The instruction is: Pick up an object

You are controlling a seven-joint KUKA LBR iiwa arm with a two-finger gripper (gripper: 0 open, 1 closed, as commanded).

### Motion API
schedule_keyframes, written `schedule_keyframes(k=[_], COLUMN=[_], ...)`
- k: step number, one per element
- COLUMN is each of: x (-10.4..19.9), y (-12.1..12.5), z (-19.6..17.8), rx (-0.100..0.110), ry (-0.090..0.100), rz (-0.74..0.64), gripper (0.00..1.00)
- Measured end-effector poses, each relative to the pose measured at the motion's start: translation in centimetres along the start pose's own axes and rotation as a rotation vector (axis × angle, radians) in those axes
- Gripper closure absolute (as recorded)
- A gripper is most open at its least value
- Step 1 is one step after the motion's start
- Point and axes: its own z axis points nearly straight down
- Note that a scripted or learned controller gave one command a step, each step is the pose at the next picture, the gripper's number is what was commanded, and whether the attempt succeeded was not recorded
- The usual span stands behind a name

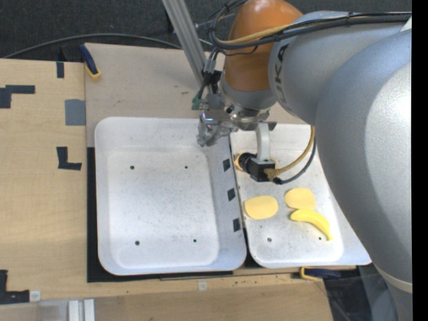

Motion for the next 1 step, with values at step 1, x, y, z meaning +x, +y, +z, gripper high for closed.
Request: schedule_keyframes(k=[1], x=[0.32], y=[0.25], z=[1.48], rx=[0.002], ry=[-0.002], rz=[0.002], gripper=[1.0])
